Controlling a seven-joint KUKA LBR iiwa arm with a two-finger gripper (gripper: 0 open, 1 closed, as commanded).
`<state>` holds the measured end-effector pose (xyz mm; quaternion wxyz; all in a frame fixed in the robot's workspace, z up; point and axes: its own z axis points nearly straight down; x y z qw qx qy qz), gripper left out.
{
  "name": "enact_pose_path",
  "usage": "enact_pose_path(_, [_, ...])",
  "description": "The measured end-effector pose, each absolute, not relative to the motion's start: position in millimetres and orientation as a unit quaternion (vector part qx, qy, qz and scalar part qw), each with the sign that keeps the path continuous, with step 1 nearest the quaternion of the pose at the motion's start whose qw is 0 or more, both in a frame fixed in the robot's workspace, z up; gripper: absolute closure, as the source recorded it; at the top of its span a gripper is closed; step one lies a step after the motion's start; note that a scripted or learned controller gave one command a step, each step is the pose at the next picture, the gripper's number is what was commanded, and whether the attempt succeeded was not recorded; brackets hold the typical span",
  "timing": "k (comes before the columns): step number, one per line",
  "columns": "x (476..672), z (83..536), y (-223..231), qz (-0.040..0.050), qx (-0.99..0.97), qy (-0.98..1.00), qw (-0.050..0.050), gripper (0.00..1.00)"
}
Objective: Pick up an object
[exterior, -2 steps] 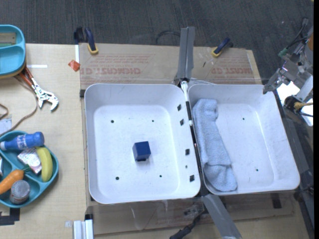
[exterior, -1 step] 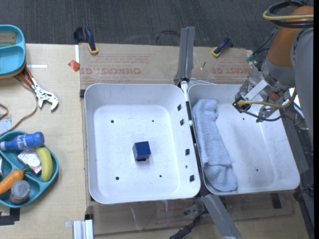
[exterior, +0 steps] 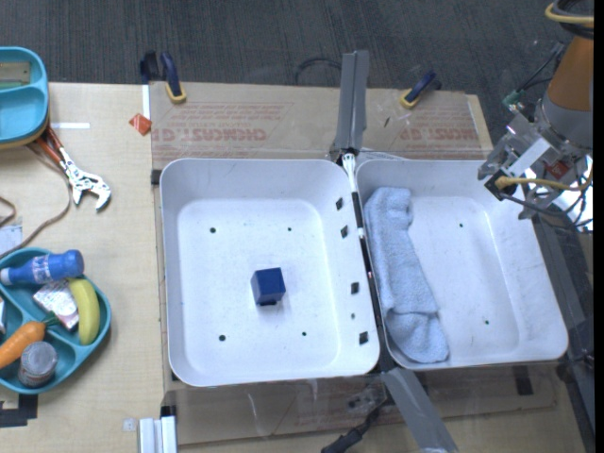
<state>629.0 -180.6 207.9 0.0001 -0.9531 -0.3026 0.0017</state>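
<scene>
A small blue cube (exterior: 268,286) rests near the middle of the left white bin (exterior: 189,206). A pale blue-grey towel (exterior: 401,272) lies lengthwise along the left side of the right bin (exterior: 528,291). My gripper (exterior: 514,173) hangs at the far right, above the right bin's upper right corner, well away from both the cube and the towel. Nothing shows between its fingers.
A grey divider post (exterior: 353,102) stands behind the seam between the bins. Clamps (exterior: 170,75) grip the cardboard at the back. A wrench (exterior: 80,182) and a blue tray (exterior: 94,343) with a banana, a bottle and a carrot lie on the bench at the left.
</scene>
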Motion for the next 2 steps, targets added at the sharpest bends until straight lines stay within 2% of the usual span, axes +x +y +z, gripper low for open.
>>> enact_pose_path(1, [650.5,222.4,-202.4,0.0011,-0.955,-0.298,0.0,0.0])
enact_pose_path(2, [609.4,139.6,-221.4,0.0028,-0.985,-0.171,0.002,0.0])
